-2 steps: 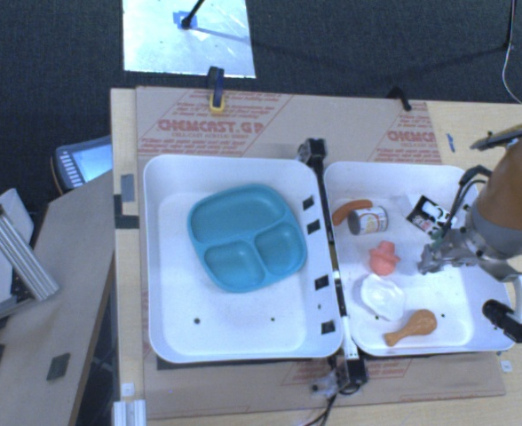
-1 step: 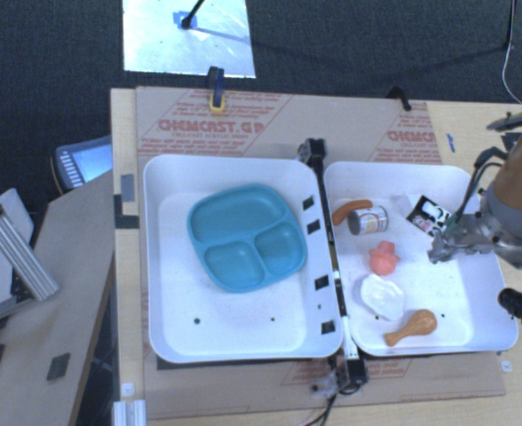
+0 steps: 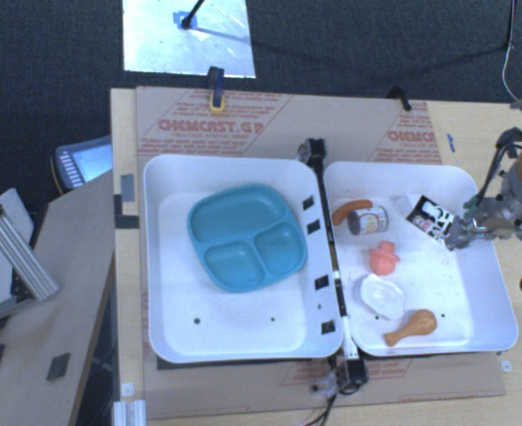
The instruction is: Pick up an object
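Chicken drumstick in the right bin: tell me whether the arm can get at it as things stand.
Probably yes. The drumstick lies alone near the right bin's front edge, apart from the white piece, with nothing over it, and the gripper is above the same bin.

The table [image 3: 474, 122] is a pale wooden surface, and a sheet of brown cardboard [image 3: 243, 122] printed with red lettering lies flat on it. Two shallow white bins rest side by side on the cardboard, touching along their inner edges: the left bin [image 3: 168, 327] and the right bin [image 3: 492, 318]. A yellow-and-black clamp [image 3: 217, 91] sits at the cardboard's far edge.
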Motion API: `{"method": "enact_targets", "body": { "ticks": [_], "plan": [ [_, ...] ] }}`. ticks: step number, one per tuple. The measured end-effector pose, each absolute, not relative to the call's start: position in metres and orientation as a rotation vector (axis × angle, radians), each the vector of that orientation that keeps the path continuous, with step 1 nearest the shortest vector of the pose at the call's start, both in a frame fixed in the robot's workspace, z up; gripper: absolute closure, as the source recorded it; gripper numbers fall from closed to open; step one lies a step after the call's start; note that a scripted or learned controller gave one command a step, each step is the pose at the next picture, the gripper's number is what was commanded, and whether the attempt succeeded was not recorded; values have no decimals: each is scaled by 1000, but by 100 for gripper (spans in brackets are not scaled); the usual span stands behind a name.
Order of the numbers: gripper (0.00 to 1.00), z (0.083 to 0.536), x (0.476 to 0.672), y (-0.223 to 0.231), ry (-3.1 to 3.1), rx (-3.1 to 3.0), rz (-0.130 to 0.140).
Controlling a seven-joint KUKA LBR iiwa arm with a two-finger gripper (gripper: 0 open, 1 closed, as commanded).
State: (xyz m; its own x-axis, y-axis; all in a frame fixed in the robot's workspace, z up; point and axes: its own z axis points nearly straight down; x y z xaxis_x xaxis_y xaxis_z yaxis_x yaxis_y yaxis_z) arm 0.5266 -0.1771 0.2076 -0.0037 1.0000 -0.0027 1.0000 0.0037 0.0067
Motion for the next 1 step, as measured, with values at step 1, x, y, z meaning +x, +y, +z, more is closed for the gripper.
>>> {"method": "enact_targets", "body": {
  "ticks": [1],
  "plan": [
    [100,245,528,-177,2223,2213,4]
  ]
}}
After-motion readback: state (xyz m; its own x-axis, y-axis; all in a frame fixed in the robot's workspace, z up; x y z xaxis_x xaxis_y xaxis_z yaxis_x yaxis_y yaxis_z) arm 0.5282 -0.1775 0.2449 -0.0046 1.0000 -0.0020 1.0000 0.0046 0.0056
